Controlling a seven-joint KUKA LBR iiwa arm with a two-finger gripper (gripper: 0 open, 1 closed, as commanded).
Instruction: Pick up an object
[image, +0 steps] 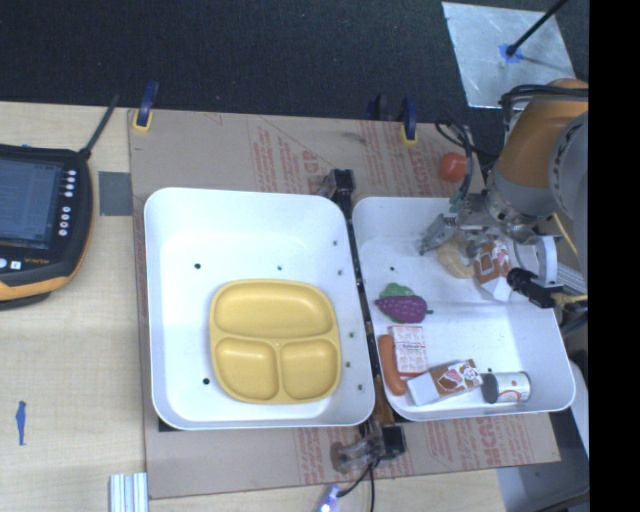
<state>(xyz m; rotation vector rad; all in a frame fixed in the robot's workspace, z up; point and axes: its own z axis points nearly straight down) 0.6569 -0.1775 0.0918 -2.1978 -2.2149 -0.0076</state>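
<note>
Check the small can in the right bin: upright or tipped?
Tipped. The can lies on its side along the right bin's near wall, dark cap toward the small carton beside it.

Two white bins (170, 300) are counted on the surface. One yellow divided tray (274, 339) is seen. One purple grape bunch (401, 303), one small carton (453, 381), one can (508, 387), one packet (408, 349) and one hot dog (389, 366) are counted.

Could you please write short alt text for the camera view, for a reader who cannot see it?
A grey and orange robot arm reaches from the right into the right white bin, its gripper low over a packet at the bin's far end. That bin also holds toy grapes, a sausage and small cartons; the left white bin holds a yellow divided tray.
</note>
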